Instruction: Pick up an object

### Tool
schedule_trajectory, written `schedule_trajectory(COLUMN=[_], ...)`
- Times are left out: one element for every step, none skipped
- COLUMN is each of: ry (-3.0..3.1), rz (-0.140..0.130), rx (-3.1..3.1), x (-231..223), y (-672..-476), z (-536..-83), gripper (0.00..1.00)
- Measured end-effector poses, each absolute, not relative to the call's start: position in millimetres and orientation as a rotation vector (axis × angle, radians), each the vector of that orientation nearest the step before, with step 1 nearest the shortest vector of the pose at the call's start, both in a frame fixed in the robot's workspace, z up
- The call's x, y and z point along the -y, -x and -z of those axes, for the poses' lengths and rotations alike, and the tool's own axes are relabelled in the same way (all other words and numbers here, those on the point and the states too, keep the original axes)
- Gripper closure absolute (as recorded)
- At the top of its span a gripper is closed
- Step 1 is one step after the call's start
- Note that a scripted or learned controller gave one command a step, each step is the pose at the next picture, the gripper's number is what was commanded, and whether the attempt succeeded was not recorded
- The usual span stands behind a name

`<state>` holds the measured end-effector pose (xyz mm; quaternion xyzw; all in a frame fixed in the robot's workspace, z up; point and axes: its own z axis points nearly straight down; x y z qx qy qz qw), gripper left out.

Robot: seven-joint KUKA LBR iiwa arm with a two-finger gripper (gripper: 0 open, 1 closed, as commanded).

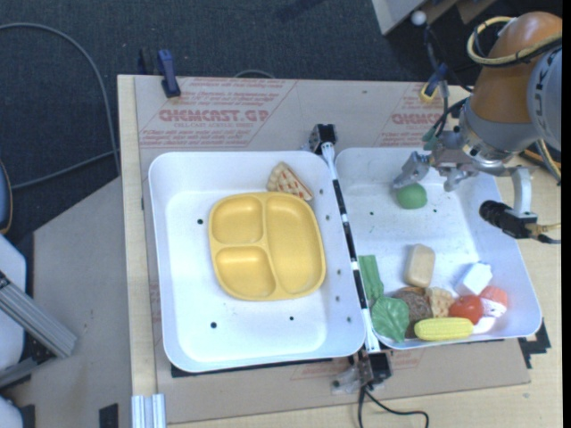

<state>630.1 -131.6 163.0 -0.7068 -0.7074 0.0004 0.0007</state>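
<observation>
A: So, from the camera above the bench [223,105], where is the hand [434,171]?

B: Over the far part of the right bin [526,279], at the end of the grey arm [517,69] with its orange band. Its two fingers [413,168] stand spread, one to each side.

A: Is anything between them?

B: No. A green ball [411,195] lies on the bin floor just below the nearer finger, close to it. Whether the finger touches it, I cannot tell. The ball is not pinched.

A: What else lies in that bin?

B: A heap at the near edge: a green leaf [389,317] at the near left corner, a brown lump [414,303] beside it, a corn cob [443,329] along the near rim, a tomato [466,308] just behind the cob, and a white block [475,278] further right. A tan bar [419,265] sits a little apart toward the middle, and a green strip [368,276] lies along the left wall.

A: And the left bin [178,266]?

B: A yellow plate [266,243] with three compartments lies in its middle. A waffle wedge [288,182] rests at the far edge of the plate, near the bin's far right corner.

A: Are the bins touching?

B: They sit side by side, their rims meeting along the middle.
</observation>
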Motion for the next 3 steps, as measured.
schedule_trajectory(ry=[2.218, 2.222, 2.223], rz=[-0.003, 0.002, 0.004], rx=[2.220, 2.225, 2.228], x=[121.0, 131.8, 131.4], y=[-643.9, -667.0, -667.8], z=[-83.9, -85.2, -95.7], gripper=[0.00, 0.00, 1.00])
